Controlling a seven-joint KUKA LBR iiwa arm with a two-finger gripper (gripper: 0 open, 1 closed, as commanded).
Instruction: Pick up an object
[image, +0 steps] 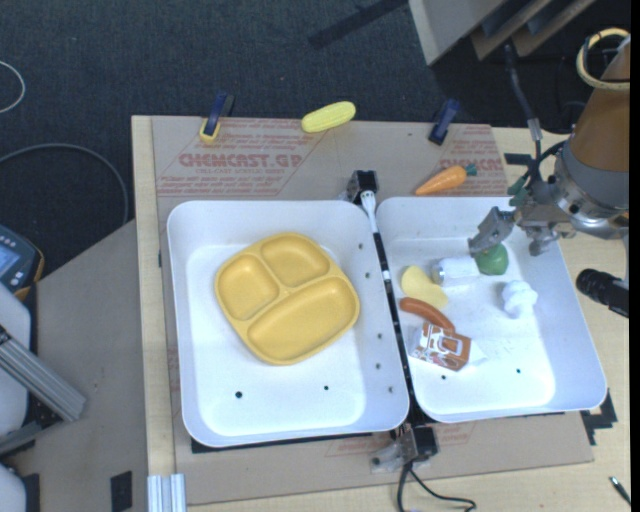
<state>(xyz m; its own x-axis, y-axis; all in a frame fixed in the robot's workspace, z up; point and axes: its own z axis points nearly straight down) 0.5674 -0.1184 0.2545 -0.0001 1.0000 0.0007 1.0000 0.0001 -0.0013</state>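
My gripper hangs over the far side of the right bin, directly above a green object; whether it is clenched or released, I cannot tell. Near the green object lie a white bottle-like piece, a yellow piece, a reddish sausage shape, a small orange-and-white packet whose print is too small to read, and a white lump. The left bin holds a yellow divided plate. The board beyond the bins reads "CHEMCAST" in red, with a yellow toy and a carrot on it
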